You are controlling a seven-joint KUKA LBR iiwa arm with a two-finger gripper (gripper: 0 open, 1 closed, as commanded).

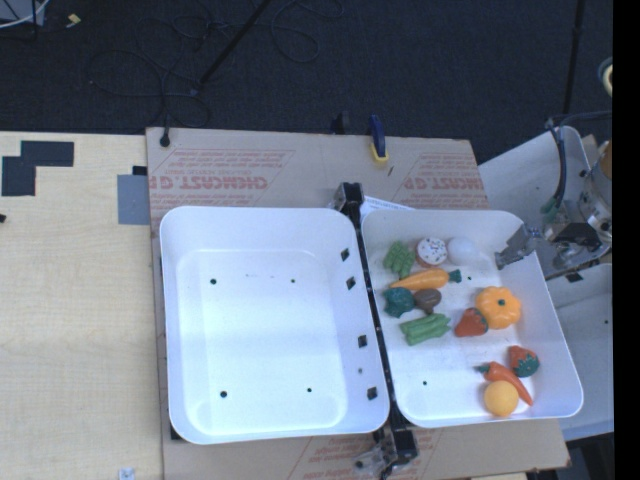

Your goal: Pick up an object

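Early in the task, judging by the layout, with no lift made yet. At the right edge of the bench, the grey two-finger gripper [520,246] of the arm, poised over the far right rim of the right shallow white plastic bin [560,368] and seemingly touching no toy. Open or closed: cannot tell from this slanted view (too small and too cluttered with cabling). No toy visibly in its grasp. All candidates lying loose on the floor of that right bin, roughly 12 of them. Nearest the gripper, a small white ball [463,250] and beside it a round pale disc with a reddish rim [432,251]. A little nearer the camera, an orange plastic pumpkin [498,307] with a red strawberry-shaped toy [470,322] touching its left side. Towards the divider, a cluster of a green leafy toy [400,259], an orange carrot-shaped toy [420,280] and a green pod-shaped toy [426,328]. In the near right corner, well apart from the rest, a yellow-orange ball [501,398]. To the left, the other shallow white bin [180,268]. Left to do, as a judgement: pick 1 target, probably the white ball or the pumpkin as the closest and least crowded, then descend, close and raise.
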